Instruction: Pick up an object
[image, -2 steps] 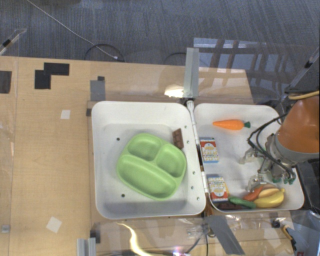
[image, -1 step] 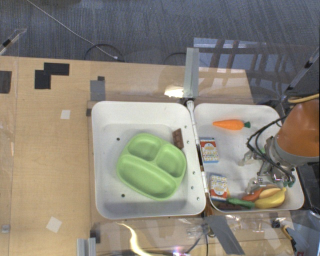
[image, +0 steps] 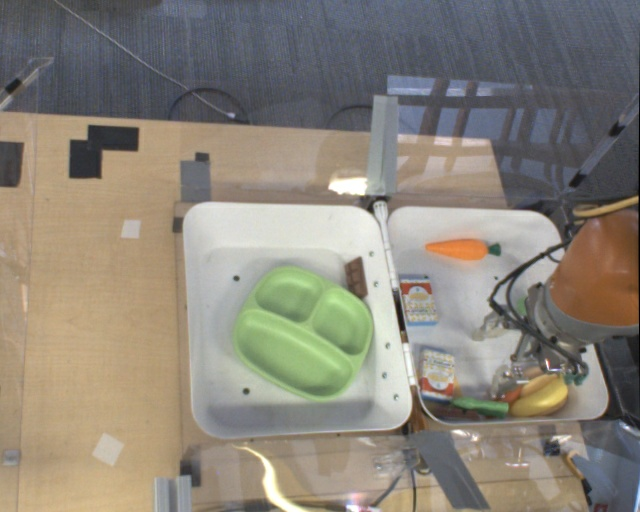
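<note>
The right bin (image: 462, 216) holds an orange carrot (image: 458, 250) at the back and a small carton (image: 419, 301) by the divider. A second carton (image: 437, 372) lies nearer the front, with a green vegetable (image: 478, 406) along the front wall. In the front right corner lies a yellow fruit (image: 541, 397). My gripper (image: 522, 372) hangs low in that corner, just above and to the left of the yellow fruit, under the orange wrist band (image: 600, 275). I see nothing lifted off the bin floor.
In the left bin (image: 200, 320) a green divided plate (image: 303, 331) lies in the middle. A small brown block (image: 355, 278) sits at its back right by the divider. Cables (image: 510, 285) loop from the wrist over the right bin.
</note>
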